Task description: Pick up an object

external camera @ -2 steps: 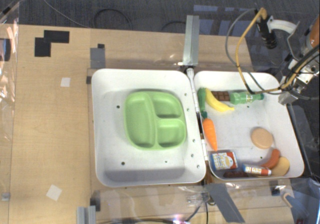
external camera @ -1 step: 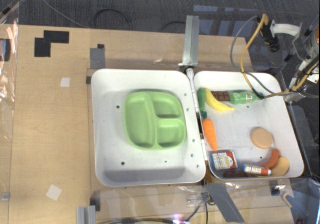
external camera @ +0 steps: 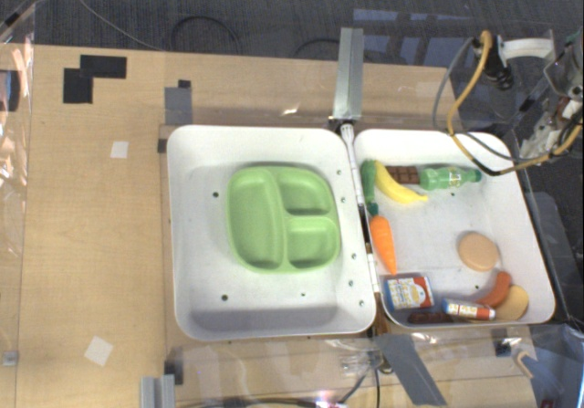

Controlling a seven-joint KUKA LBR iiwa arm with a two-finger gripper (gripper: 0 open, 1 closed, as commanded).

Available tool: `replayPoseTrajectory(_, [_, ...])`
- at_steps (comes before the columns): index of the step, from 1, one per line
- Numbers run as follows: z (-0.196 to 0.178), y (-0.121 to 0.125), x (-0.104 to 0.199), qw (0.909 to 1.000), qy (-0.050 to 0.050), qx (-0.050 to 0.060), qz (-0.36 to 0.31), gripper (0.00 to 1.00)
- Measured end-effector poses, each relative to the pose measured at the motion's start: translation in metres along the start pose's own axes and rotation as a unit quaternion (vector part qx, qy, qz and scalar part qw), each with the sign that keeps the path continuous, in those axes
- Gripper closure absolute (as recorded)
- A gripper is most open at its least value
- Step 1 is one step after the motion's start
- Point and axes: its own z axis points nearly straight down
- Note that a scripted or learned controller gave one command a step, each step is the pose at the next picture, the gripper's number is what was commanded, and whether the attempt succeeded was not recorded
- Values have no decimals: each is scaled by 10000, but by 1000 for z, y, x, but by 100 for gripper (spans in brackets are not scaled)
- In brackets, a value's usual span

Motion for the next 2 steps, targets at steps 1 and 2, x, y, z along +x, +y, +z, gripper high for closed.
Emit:
replayPoseTrajectory(1, [-10, -60, 41, 9988, -8, 12, 494, 100])
replayPoseTrajectory(2, [-15, -7, 50, 10000, 0, -7, 25, 100])
